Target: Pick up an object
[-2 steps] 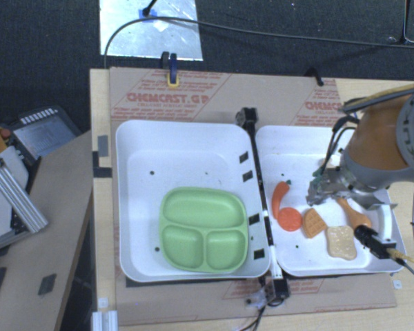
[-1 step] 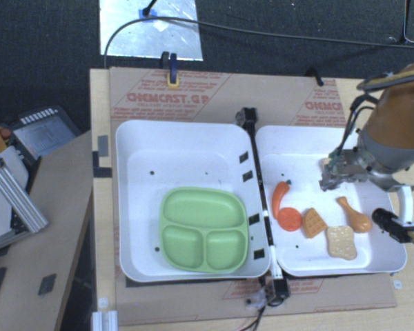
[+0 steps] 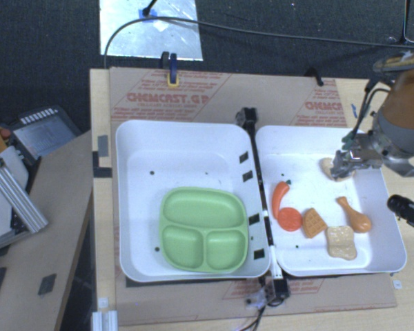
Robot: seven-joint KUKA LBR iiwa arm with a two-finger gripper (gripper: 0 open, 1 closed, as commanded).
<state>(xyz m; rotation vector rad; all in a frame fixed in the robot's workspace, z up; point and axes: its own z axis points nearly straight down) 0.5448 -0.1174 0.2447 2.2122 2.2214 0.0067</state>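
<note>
Right bin (image 3: 395, 254): five food items; left bin (image 3: 134, 140): one green tray (image 3: 204, 229).

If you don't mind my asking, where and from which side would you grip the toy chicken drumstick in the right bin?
Grip the drumstick from above, probably across its thin bone end, the up-left part, with the fingers closing across the shaft. It lies flat and slanted, fat end down-right, apart from the cracker-like piece below it, so there looks to be room on both sides.

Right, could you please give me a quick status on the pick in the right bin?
Claw low in right bin, beside a small tan piece. Nothing seen held. Carrot, drumstick, cracker, toast lie apart, nearer the front.
</note>
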